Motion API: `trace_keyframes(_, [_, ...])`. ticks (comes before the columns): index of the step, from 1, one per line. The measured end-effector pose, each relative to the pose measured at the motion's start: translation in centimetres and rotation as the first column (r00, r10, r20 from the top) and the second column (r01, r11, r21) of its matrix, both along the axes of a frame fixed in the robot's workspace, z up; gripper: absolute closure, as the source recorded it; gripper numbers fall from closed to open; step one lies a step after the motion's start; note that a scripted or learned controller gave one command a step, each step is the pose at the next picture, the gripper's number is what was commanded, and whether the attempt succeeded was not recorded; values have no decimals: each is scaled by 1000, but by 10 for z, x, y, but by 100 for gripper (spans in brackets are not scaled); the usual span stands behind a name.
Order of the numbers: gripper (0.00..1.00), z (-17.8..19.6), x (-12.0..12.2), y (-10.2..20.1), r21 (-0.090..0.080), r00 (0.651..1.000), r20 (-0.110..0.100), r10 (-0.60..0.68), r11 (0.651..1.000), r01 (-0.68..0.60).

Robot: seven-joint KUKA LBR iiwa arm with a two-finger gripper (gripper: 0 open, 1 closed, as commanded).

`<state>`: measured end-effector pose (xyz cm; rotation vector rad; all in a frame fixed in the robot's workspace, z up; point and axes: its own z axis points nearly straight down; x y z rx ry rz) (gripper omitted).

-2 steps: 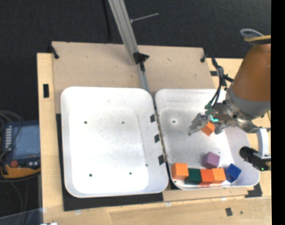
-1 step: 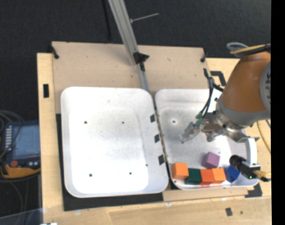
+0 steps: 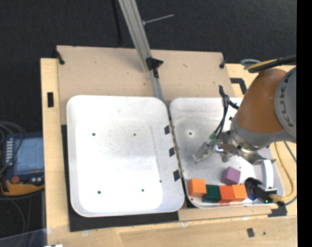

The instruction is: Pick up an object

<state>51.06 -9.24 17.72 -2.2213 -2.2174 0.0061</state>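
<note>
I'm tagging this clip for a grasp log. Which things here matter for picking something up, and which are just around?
Job: gripper; purple block; orange blocks; green block; right bin.

Just around: left bin; metal pole; handheld pendant.

Right bin [image 3: 197, 112] far corner hidden beneath the arm [image 3: 263, 107]

purple block [image 3: 231, 176], orange blocks [image 3: 198, 187], green block [image 3: 213, 193], perhaps touching, right bin's near edge
</note>
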Motion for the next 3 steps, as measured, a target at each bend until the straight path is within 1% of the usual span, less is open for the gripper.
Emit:
trace_keyframes(1, [0, -62, -1, 4, 1, 1000, -1, 0, 1000, 0])
trace_keyframes(2, [100, -48, 2, 3, 0, 1000, 10, -7, 1000, 7])
trace_keyframes(3, [100, 13, 1, -5, -1, 1000, 13, -1, 1000, 1])
